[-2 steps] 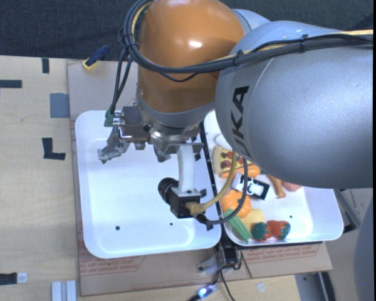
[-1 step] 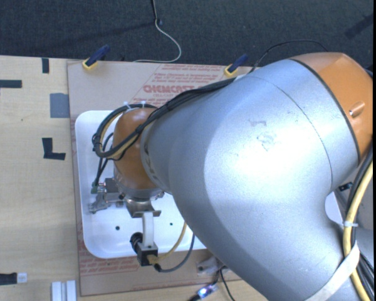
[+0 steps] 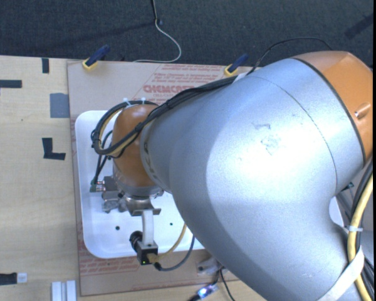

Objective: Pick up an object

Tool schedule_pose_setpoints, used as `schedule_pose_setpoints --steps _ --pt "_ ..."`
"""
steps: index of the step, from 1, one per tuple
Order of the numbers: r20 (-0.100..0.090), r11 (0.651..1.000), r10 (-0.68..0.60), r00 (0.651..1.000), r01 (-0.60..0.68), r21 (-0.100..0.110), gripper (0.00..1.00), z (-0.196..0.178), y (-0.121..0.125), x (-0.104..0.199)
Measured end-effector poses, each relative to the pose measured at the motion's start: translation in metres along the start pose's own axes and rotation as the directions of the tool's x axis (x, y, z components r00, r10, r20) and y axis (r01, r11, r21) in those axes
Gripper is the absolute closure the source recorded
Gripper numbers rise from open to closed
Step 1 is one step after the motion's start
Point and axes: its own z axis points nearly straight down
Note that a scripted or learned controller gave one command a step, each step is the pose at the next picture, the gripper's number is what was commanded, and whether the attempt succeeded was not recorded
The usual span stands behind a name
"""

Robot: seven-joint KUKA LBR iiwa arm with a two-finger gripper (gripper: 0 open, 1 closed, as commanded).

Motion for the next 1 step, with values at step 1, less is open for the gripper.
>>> schedule_pose_setpoints --steps 1 --pt "-0.009 1.0 -0.001 1.0 0.001 -0.02 1.0 -0.0956 0.0479 0.0022"
